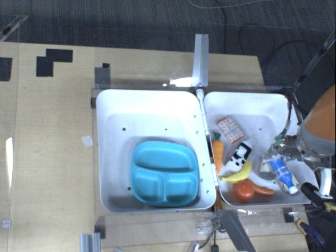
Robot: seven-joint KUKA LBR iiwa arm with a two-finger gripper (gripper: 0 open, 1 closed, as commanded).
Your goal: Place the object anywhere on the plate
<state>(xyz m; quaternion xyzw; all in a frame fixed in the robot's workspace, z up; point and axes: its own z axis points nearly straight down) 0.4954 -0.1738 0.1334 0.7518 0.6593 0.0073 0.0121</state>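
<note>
We see two white bins side by side on the bench. The left bin (110, 140) holds a blue plate (165, 173) with three compartments, sitting toward the bin's near side, nothing on it. The right bin (252, 106) holds the clutter: a pink-checked block (230, 129) near the middle, a carrot (218, 156) along the divider, a black-and-white toy (240, 154) just beside it, a banana (237, 174) below that, a tomato (243, 191) at the near edge and a red sausage (262, 190) touching it on the right. The arm (321, 121) comes in from the right, orange band visible, and the gripper (279, 152) is down inside the right bin at its right side. A blue-and-white tube (283, 174) lies tilted right under it, cap end toward the near right corner. We cannot tell whether the gripper is open, closed or has the tube; the wrist hides that. The tube is well apart from the plate, in the other bin.
</note>
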